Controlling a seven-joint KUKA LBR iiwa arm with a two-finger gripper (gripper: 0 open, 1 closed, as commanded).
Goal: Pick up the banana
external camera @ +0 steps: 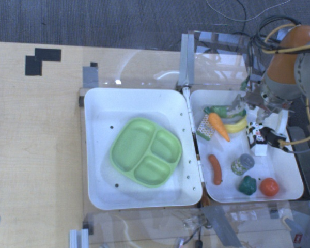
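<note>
One fixed camera looks down at a slant from above the table (36, 138), far enough to take in both white bins (93, 138) side by side.

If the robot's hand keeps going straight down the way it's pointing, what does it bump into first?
Probably the banana. The hand hangs over the right bin's back part, pointing down, with the banana and a green vegetable just beside it. From this slanted view, it might instead meet the bin floor.

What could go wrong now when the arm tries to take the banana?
The carrot lies across the banana, so the gripper might catch the carrot instead, or push it off. A green item crowds the banana's other side, leaving little free room. The banana is also near the bin's far wall.
</note>
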